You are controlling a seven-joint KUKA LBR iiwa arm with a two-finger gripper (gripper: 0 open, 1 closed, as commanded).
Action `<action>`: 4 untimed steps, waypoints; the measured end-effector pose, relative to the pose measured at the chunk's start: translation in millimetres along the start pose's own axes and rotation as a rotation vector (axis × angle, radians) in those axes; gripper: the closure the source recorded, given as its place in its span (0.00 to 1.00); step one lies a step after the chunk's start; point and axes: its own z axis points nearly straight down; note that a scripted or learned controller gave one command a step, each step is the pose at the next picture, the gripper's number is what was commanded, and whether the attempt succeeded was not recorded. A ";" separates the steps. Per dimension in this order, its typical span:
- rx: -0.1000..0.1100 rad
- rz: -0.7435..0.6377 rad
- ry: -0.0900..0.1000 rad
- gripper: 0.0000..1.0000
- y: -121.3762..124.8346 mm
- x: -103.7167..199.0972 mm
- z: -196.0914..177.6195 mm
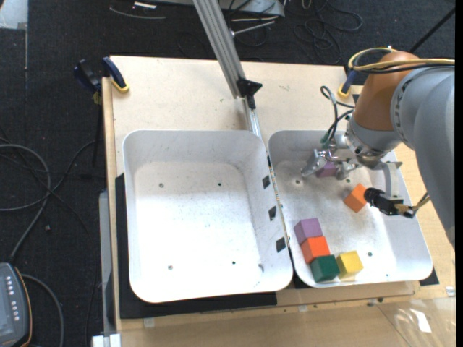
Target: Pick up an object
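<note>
The jaws (328, 163) hang low over the far part of the right bin (405, 255), and something small and purple (330, 168) sits right at them, apparently between the metal fingers; whether they are clamped on it or merely standing around it I cannot tell, since the wrist and cables crowd that spot. Just to the near-right of the jaws lies an orange block (354, 198), apart from them. Further toward the near rim, well apart from the jaws, a purple block (309, 229), a red-orange block (315, 247), a green block (324, 267) and a yellow block (349, 263) cluster together, touching. The purple thing's shape and long axis are too hidden to judge.
</note>
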 end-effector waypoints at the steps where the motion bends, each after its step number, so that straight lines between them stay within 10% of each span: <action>1: -0.004 0.000 0.000 1.00 0.4 -0.2 -13.4; 2: 0.027 -0.001 0.002 1.00 26.7 30.9 -18.1; 3: -0.009 -0.007 0.005 1.00 13.7 133.0 -108.4; 4: -0.007 -0.001 0.002 1.00 28.1 143.2 -150.3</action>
